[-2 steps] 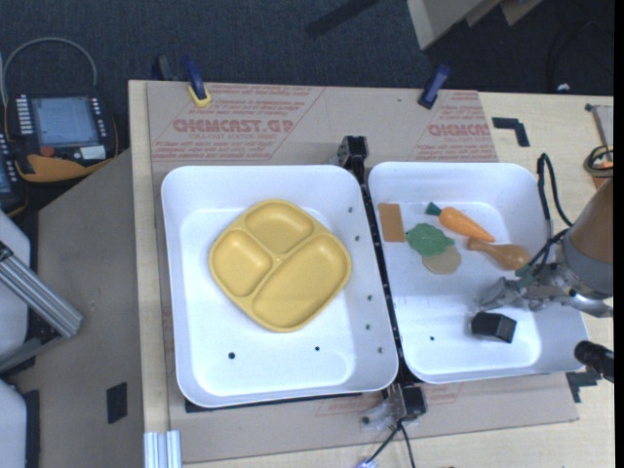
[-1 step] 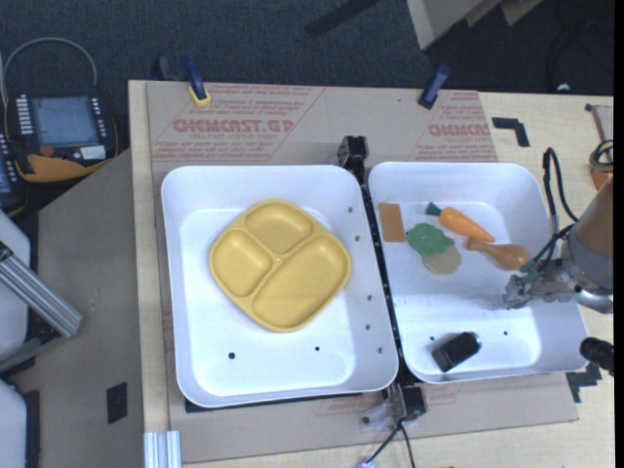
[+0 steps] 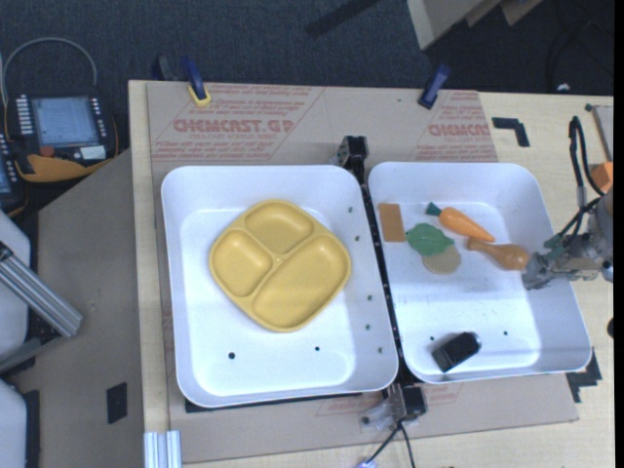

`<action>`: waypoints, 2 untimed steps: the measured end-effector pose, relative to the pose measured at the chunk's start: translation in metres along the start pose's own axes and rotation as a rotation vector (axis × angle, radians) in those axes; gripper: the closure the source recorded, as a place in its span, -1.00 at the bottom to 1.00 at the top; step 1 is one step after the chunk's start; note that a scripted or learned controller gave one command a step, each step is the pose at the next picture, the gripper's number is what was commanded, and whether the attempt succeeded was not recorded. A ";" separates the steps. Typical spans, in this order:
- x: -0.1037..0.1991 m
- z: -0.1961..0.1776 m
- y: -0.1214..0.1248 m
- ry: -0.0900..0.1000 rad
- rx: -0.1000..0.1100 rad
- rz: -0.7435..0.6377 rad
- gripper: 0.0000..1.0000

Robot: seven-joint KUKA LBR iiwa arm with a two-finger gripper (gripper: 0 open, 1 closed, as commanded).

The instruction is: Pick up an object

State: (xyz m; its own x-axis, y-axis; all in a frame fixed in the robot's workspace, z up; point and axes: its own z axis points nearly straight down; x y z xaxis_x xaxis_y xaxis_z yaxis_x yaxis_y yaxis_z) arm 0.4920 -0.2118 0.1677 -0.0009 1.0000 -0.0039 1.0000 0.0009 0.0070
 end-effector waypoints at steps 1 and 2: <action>-0.001 -0.054 0.002 0.000 -0.001 -0.001 1.00; 0.046 -0.045 0.019 0.006 0.008 -0.004 1.00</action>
State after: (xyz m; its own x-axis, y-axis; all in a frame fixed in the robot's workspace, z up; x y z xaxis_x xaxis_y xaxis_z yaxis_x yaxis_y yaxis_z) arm 0.5103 -0.1658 0.2124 -0.0053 1.0000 0.0020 1.0000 0.0053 -0.0007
